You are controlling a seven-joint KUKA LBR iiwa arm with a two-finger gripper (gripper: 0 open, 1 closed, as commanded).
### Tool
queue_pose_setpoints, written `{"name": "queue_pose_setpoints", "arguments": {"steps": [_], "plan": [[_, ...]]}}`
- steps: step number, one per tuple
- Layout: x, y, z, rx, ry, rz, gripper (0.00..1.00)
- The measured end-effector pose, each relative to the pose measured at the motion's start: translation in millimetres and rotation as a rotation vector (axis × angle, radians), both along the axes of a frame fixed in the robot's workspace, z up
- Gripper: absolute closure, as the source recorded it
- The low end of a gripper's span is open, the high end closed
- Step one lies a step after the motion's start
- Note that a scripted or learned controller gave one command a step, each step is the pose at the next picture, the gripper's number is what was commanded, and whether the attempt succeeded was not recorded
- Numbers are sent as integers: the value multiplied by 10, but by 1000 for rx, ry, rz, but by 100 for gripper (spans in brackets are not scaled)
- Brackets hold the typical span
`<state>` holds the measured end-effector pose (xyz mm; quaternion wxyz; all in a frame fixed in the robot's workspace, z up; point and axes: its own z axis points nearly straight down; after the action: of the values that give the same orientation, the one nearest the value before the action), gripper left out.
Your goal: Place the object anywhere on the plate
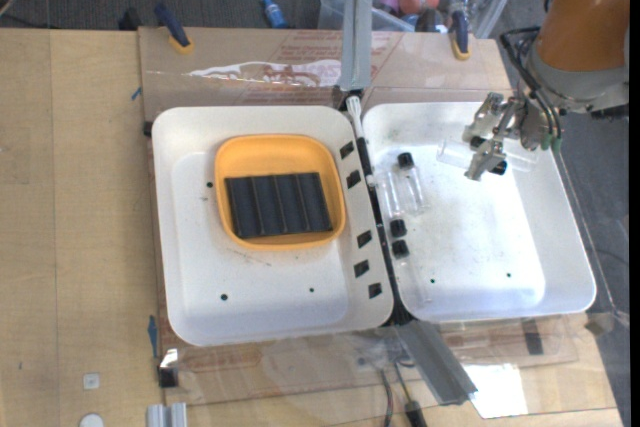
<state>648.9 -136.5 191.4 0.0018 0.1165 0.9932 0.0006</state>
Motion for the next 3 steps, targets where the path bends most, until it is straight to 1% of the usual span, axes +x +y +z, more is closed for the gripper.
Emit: {"name": "queue_pose_setpoints", "arguments": {"steps": [1,2,3], "plan": [[65,226,363,-1,-6,172,100],[66,283,724,-2,-6,309,100],[194,135,938,-3,-7,620,100]]}}
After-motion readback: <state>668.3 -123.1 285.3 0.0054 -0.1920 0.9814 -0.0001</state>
